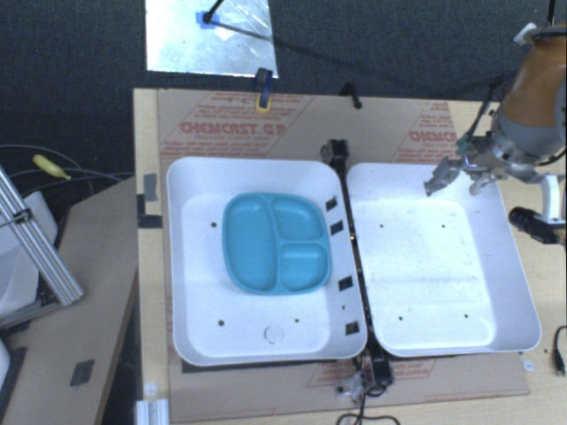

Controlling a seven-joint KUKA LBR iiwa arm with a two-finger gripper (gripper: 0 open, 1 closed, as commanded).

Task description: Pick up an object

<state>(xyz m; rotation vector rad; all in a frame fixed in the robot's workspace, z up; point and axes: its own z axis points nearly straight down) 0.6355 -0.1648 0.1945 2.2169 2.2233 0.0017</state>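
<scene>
camera view: two white bins side by side on the bench. left bin (190,237) carries a blue divided plate (275,243), lying flat near the bin's centre, slightly toward its far edge. a small pale disc (273,333) sits near the left bin's near edge. right bin (496,308) shows bare floor. gripper (461,176) hangs over the right bin's far edge, toward its far right corner; fingers look spread, nothing between them. the plate is well apart from it, in the other bin.

judgement: step in hand is the approach, grasp not yet made. next move calls for crossing the divider (347,237) to the left bin, then descending onto the plate's rim.
</scene>
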